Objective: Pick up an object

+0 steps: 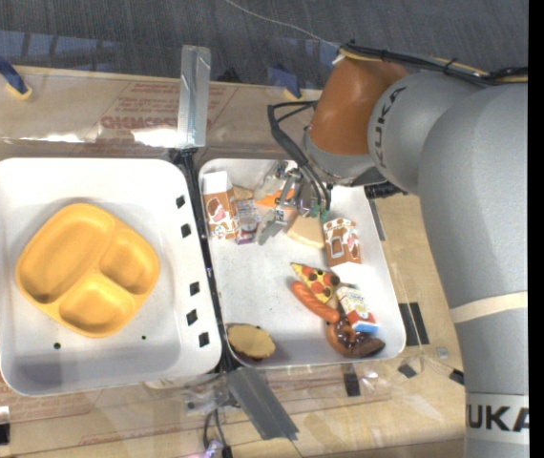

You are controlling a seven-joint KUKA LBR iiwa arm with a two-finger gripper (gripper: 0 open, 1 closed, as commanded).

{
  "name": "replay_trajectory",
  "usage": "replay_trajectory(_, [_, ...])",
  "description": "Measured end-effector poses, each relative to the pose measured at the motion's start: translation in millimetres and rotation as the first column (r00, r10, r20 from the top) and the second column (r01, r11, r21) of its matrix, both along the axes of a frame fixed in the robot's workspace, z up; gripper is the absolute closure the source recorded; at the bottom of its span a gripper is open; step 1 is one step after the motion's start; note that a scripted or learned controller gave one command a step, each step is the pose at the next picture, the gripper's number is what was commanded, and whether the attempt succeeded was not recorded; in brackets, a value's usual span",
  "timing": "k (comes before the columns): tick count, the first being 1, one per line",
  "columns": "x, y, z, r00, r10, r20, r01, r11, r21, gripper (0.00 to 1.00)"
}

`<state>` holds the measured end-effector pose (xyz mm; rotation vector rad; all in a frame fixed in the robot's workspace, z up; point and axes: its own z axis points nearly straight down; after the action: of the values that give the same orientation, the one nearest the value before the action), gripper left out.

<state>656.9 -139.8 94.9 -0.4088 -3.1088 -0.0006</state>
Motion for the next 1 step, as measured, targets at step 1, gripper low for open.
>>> replay_trajectory(1, [1.4,1.3,10.5,1.000,0.007,0.004,-0.007,1.000,-0.003,1.00])
